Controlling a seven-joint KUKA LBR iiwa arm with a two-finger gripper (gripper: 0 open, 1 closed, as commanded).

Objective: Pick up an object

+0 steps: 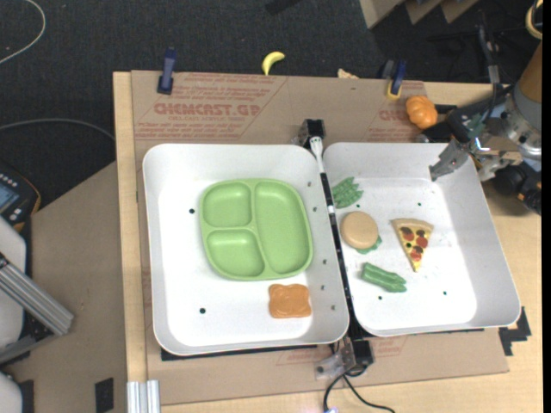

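My pincer (448, 163) hung over the right bin's (482, 256) far right rim, fingers slightly parted, gripping nothing. The green tray (256, 229) filled the left bin (164, 256). Burger (359, 230), pizza slice (414, 242) and beans (382, 277) lay in the right.

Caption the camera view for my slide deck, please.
Gripper hovers over right bin's far edge; pizza slice, burger below; green tray in left bin.

The gripper (449, 163) hangs over the right bin's (482, 265) far corner, above 4 toys including a pizza slice (414, 241).
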